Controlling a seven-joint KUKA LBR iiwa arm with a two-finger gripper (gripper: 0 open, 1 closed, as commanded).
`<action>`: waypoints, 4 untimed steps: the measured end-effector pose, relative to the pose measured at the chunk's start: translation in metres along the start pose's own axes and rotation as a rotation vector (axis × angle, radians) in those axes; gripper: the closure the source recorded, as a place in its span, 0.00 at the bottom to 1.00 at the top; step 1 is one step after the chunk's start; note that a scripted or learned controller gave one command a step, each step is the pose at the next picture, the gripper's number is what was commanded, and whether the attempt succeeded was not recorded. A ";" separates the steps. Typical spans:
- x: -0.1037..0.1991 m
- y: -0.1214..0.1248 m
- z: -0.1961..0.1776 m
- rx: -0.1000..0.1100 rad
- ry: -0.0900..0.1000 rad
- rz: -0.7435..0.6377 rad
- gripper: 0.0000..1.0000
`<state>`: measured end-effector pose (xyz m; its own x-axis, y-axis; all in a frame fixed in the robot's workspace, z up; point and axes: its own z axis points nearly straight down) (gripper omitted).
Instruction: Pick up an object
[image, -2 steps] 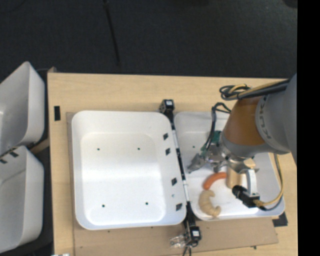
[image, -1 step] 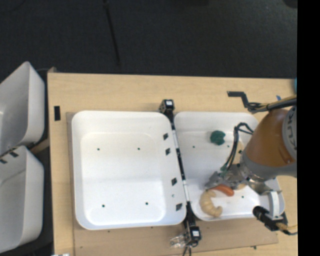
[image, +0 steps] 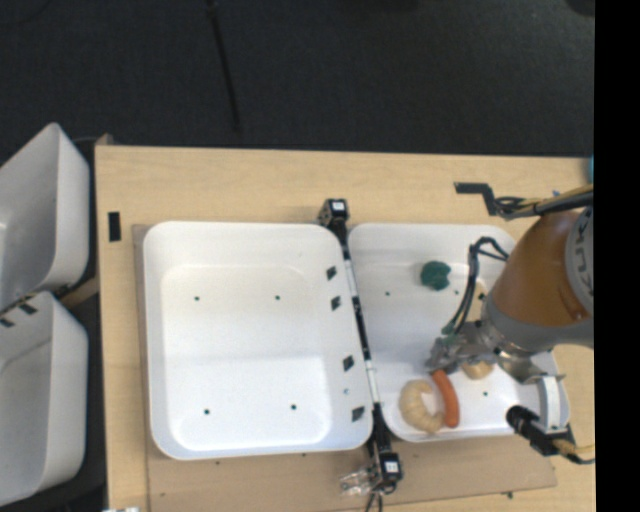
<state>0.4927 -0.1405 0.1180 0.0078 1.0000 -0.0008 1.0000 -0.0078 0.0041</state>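
**Arm low over the right bin, objects clustered near its lower edge**

We start with the tabletop (image: 230, 185), a pale wood surface that spreads across most of the frame below a dark floor. On it sit two shallow white bins side by side. The left bin (image: 250, 335) takes up the middle of the picture; we see only a few small dark dots on its floor. The right bin (image: 395, 275) lies just beside it, the two joined along a line of black clips that runs from top centre down to bottom centre.

The arm (image: 540, 285) reaches in from the right edge, its orange band and grey wrist covering the right part of the right bin. Its jaws (image: 452, 352) point down and to the left, low over the bin floor in the lower right of the frame. We cannot tell whether they are apart or together, since the wrist and cables hide them.

Directly below the jaws, at the bin's lower edge, lies a pale, rounded lump (image: 420, 408) with an orange-red sausage-shaped piece (image: 448, 398) resting against its right side. A small tan object (image: 478, 369) peeks out just beside the wrist. A small dark green ball (image: 435, 275) sits well apart, in the upper part of the right bin.
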 end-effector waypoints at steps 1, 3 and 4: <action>0.069 -0.002 -0.087 -0.003 0.001 -0.015 1.00; -0.005 -0.002 -0.143 -0.003 -0.004 -0.004 0.00; -0.061 -0.004 -0.022 0.009 -0.001 -0.003 0.00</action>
<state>0.4878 -0.2017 0.1399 0.0049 1.0000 -0.0015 1.0000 -0.0049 -0.0045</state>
